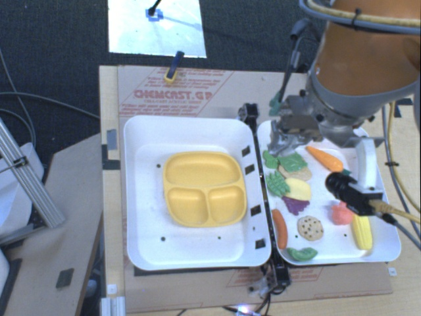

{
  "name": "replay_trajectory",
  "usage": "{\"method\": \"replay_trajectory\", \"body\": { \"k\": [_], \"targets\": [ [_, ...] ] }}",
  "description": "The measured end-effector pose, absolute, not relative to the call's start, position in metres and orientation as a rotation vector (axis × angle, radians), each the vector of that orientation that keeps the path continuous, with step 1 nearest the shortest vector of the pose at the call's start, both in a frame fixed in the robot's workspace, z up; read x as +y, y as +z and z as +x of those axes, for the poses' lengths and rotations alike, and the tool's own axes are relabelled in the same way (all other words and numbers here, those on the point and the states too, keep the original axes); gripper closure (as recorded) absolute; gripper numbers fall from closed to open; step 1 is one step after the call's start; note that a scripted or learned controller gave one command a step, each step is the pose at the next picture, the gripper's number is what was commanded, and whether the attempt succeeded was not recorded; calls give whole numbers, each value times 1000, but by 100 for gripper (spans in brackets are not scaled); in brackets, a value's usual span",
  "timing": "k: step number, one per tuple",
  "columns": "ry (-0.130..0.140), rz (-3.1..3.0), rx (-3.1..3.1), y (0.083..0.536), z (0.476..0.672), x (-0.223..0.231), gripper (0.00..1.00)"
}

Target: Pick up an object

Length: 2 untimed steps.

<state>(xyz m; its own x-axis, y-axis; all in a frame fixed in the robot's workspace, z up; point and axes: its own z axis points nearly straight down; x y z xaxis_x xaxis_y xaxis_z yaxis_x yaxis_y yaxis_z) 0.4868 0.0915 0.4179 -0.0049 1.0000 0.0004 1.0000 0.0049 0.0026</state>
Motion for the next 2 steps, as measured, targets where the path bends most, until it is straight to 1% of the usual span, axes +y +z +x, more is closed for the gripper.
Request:
{"method": "replay_trajectory", "body": {
  "k": [1,2],
  "targets": [
    [5,2214,2226,427,487,107,100],
    [6,2209,2230,438,488,106,100]
  ]
}}
